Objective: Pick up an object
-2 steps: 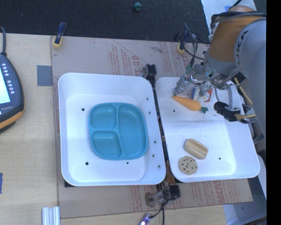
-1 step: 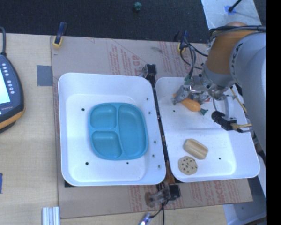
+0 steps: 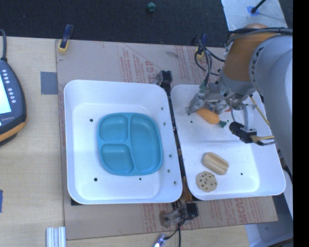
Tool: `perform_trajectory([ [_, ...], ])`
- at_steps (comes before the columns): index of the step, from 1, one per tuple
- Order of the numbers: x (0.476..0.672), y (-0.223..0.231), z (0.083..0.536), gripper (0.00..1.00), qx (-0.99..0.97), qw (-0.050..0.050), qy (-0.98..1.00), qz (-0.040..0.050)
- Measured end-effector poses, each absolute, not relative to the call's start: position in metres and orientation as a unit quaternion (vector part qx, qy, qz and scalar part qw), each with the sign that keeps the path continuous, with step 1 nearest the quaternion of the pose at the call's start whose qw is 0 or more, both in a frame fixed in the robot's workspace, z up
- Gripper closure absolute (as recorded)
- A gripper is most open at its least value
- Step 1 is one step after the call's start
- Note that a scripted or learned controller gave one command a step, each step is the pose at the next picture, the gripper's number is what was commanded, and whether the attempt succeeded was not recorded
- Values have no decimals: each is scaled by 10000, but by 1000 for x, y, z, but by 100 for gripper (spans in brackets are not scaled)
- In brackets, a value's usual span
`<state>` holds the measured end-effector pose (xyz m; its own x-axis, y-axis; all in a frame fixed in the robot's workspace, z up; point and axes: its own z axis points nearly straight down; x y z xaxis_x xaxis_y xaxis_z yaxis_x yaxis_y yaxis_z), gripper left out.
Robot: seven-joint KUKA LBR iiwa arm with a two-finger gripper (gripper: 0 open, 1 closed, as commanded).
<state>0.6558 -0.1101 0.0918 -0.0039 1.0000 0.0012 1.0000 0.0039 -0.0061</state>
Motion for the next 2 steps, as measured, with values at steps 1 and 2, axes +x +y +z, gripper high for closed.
perform_trajectory([
  [1, 656, -93, 92, 0, -7055, 31, -7087, 18],
  [2, 656, -94, 102, 100, -7046, 37, -7096, 25],
])
